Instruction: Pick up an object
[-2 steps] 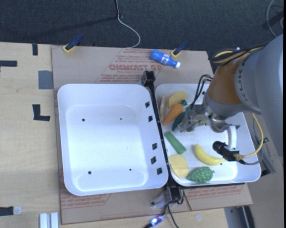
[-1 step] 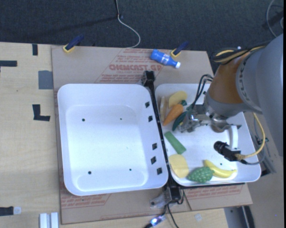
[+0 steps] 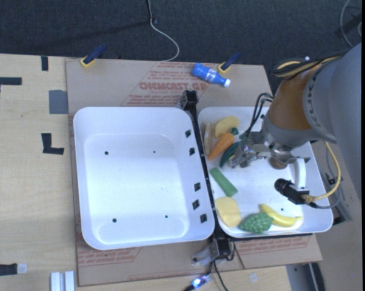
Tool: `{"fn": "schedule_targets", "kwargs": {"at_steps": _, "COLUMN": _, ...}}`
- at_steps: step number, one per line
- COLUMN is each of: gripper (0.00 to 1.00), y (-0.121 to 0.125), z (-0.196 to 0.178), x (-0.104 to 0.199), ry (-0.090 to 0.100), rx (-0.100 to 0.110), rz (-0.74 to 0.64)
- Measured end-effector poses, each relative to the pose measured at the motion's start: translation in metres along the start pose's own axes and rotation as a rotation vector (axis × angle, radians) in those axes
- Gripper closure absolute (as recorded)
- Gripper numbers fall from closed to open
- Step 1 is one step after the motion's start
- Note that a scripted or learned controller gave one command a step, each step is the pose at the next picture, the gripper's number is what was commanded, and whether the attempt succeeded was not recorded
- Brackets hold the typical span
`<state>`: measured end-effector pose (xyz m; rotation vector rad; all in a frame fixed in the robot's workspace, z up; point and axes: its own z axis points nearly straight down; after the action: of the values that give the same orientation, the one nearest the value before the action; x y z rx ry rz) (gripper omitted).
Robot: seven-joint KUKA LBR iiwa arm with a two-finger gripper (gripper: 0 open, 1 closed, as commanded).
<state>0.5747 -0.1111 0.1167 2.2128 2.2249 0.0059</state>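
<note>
One banana (image 3: 281, 217), two bins (image 3: 88, 162) — one hand (image 3: 240, 156)

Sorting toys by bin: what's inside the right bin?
Right bin: carrot, green stick, yellow pieces, broccoli, banana. The gripper covers whatever lies beneath it.

The pincer (image 3: 240, 156) sits low in the right bin (image 3: 319, 223) beside an orange carrot (image 3: 221, 144).

A light wooden bench top (image 3: 25, 180) (marked with black tape pieces) adjoined dark grey carpeted floor (image 3: 67, 11).
</note>
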Motion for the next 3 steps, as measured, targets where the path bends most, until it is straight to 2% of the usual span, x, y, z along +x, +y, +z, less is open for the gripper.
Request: {"fn": "schedule_targets", "kwargs": {"at_steps": 3, "gripper": 1.0, "y": -0.001, "z": -0.027, "x": 0.002, "ry": 0.002, "rx": 0.006, "rz": -0.003}}
